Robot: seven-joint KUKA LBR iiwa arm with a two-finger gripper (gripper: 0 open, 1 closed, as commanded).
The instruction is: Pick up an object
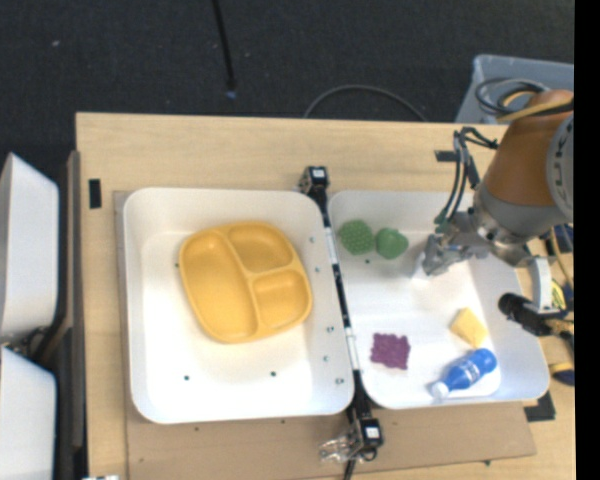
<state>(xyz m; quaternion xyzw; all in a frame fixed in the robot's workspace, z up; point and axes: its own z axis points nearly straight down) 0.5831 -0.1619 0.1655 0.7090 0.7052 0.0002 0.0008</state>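
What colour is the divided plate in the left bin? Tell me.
The divided plate is yellow-orange, plain, with no pattern; it shows clearly in the camera view.

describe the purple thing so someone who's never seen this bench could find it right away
Look in the right-hand bin, toward its near edge, close to the divider between the two bins. The purple thing is a small, flat, bumpy patch lying alone, left of the blue bottle. It is the bin's sole purple item.

A pale wooden bench [230, 148] stands on dark speckled carpet [130, 38]; a black cable [220, 33] trails across the floor behind it.
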